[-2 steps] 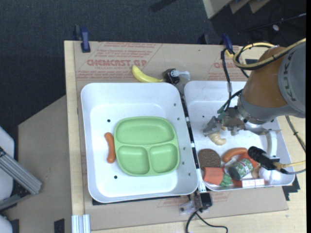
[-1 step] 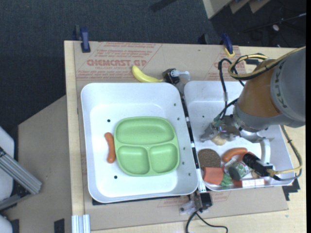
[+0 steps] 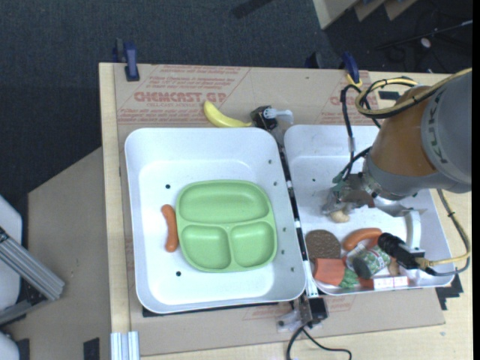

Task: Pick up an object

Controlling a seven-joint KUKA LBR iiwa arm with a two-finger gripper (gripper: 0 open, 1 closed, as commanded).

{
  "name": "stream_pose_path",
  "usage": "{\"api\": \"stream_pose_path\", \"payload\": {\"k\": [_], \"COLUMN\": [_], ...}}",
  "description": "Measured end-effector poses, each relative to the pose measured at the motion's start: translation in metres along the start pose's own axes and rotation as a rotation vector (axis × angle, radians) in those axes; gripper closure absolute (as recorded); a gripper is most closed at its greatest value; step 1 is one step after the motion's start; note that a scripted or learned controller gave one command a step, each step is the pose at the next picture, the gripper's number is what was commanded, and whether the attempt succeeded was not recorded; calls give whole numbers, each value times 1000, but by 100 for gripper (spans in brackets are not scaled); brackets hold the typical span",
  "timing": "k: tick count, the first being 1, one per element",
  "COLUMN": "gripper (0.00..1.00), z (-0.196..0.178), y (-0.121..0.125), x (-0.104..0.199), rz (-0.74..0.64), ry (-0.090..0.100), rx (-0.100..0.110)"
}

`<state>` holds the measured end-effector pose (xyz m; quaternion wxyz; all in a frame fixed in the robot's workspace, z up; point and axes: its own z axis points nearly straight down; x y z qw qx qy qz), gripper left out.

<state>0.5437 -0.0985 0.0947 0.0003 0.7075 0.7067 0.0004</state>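
- A flat red piece (image 3: 328, 270) and a small green piece (image 3: 349, 279) lie touching at the near edge of the right shallow white plastic bin (image 3: 319, 163), with a white label strip (image 3: 390, 282) beside them.
- Just behind sit a small dark round can (image 3: 371, 261), a round brown patty (image 3: 322, 242) and an orange toy sausage (image 3: 362, 238), all close together.
- In the left shallow white plastic bin (image 3: 150, 163) rests a light green three-compartment plate (image 3: 225, 226); a second orange sausage (image 3: 171, 227) lies just beside its left rim.
- A small pale beige lump (image 3: 341, 216) lies on the right bin's floor, behind the patty.
- The two-finger gripper (image 3: 345, 197) hangs right over that lump; whether it is open or closed, I cannot tell.
- Farthest, a yellow toy banana (image 3: 223, 117) lies on the brown cardboard bench top (image 3: 180, 96), behind the left bin.
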Motion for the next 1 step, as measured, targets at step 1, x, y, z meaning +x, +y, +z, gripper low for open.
{"api": "stream_pose_path", "payload": {"k": [1], "gripper": [100], "z": [-97], "y": [71], "x": [49], "rz": [-10], "ry": [0], "rx": [-15]}}
